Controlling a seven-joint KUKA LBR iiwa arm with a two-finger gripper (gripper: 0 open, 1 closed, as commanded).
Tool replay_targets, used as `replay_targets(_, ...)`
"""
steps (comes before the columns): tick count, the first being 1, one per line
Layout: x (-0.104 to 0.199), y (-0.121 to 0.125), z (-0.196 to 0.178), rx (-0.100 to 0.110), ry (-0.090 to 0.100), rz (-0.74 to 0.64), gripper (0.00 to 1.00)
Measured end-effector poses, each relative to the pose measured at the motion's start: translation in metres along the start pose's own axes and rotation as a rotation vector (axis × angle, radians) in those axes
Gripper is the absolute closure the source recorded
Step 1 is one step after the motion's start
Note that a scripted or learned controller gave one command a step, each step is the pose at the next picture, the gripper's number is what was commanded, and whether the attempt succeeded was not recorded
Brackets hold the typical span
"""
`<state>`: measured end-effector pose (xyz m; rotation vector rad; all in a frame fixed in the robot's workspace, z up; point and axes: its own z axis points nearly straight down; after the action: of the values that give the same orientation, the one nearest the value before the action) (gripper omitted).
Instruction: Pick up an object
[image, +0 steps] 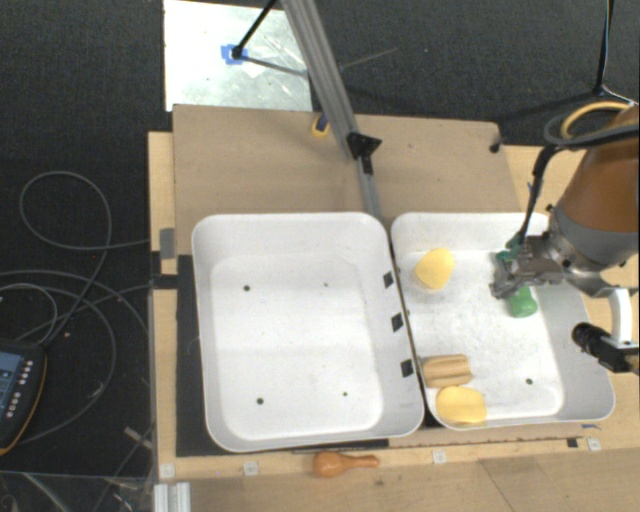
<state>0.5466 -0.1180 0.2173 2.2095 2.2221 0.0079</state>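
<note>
An orange-brown pear-shaped piece (345, 462) lies on the counter (450, 170) just outside the bins' near edge. Inside the right bin (590, 405), a yellow lump (462, 405) sits against the near wall, touching a tan roll (446, 369) just behind it (beside the divider). The left bin (290, 330) offers a wide bare floor. Farther back, a yellow ball (434, 269) rests alone. The hand (512, 283) is low over a green object (522, 302); whether it grips, I cannot tell.

An orange pear-shaped toy (345, 462) lies on the bench (250, 150) before the left bin (300, 330).
</note>
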Motion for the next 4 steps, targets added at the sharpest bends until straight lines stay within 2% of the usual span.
replay_targets(1,0.0,0.002,-0.035,0.003,0.001,0.0,1.0)
replay_targets(2,0.059,0.004,-0.041,0.006,0.004,-0.006,1.0)
replay_targets(3,0.12,0.005,-0.028,0.009,0.005,-0.006,1.0)
replay_targets(4,0.164,-0.004,-0.025,0.009,0.004,-0.005,1.0)
